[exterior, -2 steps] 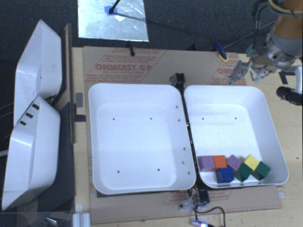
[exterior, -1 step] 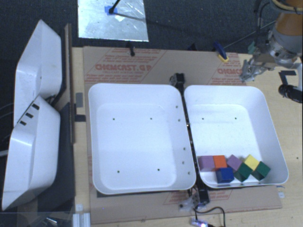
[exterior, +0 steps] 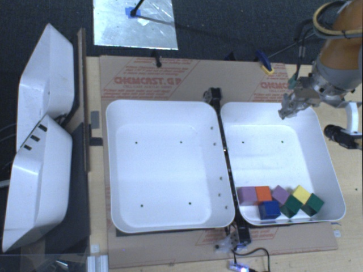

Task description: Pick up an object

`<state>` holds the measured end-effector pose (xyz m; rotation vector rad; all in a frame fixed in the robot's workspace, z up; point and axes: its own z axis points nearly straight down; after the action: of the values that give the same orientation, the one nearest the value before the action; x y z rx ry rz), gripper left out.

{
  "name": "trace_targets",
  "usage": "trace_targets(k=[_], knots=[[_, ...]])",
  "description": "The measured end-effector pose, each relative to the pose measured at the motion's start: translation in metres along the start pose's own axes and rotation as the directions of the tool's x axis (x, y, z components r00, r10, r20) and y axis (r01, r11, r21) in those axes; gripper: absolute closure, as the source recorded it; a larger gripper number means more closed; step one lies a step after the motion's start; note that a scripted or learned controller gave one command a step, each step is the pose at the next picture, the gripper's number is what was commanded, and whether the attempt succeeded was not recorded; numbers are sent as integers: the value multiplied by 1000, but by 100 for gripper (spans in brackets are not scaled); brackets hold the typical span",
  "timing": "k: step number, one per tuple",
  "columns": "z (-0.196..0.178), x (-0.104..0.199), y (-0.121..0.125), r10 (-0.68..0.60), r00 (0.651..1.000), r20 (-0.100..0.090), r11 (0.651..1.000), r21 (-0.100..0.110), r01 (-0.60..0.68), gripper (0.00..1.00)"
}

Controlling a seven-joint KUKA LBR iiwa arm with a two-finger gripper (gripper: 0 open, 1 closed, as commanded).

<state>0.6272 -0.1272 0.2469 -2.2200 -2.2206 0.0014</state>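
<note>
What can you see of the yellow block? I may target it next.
The yellow block is a small cube, matt, tilted on edge. It lies in the right bin by the near wall, in a cluster, touching the green blocks beside it. The gripper is far off, over the bin's far corner.

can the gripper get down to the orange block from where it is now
Probably yes. The gripper hangs over the far edge of the right bin, and the bin floor between it and the orange block is bare. The catch: purple blocks press against the orange one, leaving little finger room.
</note>
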Motion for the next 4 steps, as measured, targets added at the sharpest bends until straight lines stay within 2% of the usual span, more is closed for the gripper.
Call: trace_targets(k=[1,2,3,4], knots=[[-21,23,-96,0,1000,1,1000,-5,0,100],[25,12,-40,0,1000,0,1000,2,0,100],[-10,-25,-16,2,1000,2,1000,-6,-2,100],[-9,-25,-69,1,1000,1,1000,-3,-1,100]])
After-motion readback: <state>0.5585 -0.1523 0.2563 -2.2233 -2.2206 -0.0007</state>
